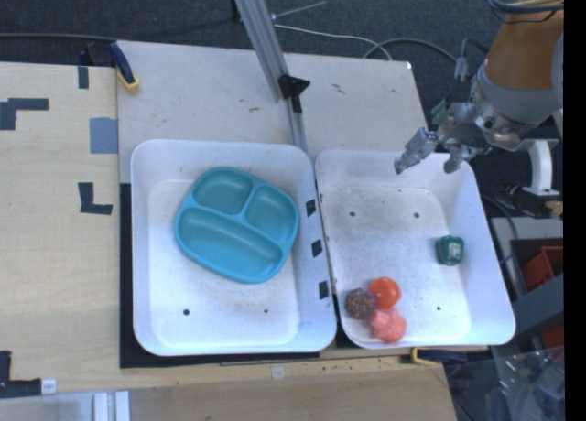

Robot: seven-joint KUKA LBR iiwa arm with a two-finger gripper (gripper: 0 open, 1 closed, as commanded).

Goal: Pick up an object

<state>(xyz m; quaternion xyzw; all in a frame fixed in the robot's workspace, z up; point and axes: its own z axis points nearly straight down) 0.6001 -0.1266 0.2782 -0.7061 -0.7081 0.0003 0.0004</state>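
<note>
In the right bin (476,254) lie a small dark green object (450,250) near the right wall, and at the front a red ball (385,292), a dark brownish-purple lump (360,302) and a pink piece (389,325), all close together. My gripper (430,156) hangs over the bin's far right corner, well above and behind these objects. Its two fingers (408,159) are spread apart with nothing between them.
The left bin (151,254) holds a blue divided plate (236,224). A slanted metal pole (261,26) rises from the seam between the bins at the back. Cables run along the bench's far edge.
</note>
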